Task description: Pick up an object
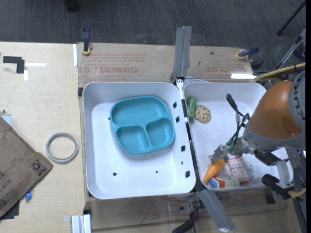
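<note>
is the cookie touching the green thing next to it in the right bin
Cannot tell. In the camera view the cookie lies right beside the green object, and their edges meet at this slant with no clear gap or contact.

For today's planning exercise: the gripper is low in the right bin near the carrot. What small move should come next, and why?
Probably a short drop onto the carrot: the gripper sits just above its upper end, and nothing visibly lies between its fingers yet.
</note>
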Tool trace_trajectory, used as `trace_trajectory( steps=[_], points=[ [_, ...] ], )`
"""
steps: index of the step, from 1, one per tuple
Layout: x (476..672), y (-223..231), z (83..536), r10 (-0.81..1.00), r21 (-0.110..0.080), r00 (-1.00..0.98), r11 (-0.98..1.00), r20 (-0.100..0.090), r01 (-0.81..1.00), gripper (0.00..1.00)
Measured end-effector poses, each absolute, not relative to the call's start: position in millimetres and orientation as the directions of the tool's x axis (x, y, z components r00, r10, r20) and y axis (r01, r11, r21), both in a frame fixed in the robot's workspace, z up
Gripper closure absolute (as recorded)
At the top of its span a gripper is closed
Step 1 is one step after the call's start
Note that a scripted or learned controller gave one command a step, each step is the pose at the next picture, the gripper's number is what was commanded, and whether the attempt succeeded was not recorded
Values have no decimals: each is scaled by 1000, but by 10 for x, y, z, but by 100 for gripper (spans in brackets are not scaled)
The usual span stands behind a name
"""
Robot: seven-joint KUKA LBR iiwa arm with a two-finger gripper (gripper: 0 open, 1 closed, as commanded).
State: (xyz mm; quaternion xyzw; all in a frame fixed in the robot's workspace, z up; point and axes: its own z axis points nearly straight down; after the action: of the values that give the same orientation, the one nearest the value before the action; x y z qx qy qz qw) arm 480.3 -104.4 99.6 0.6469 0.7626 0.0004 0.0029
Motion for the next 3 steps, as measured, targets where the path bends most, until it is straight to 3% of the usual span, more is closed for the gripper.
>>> trace_trajectory(
  steps=[1, 2, 3],
  points=[
    [4782, -968, 906, 998, 0, 63, -63, 0, 998, 0],
    [4779, -950, 904, 998, 0, 62, -62, 0, 998, 0],
    [4785, -961, 979, 998, -1, 64, -64, 0, 998, 100]
  ],
)
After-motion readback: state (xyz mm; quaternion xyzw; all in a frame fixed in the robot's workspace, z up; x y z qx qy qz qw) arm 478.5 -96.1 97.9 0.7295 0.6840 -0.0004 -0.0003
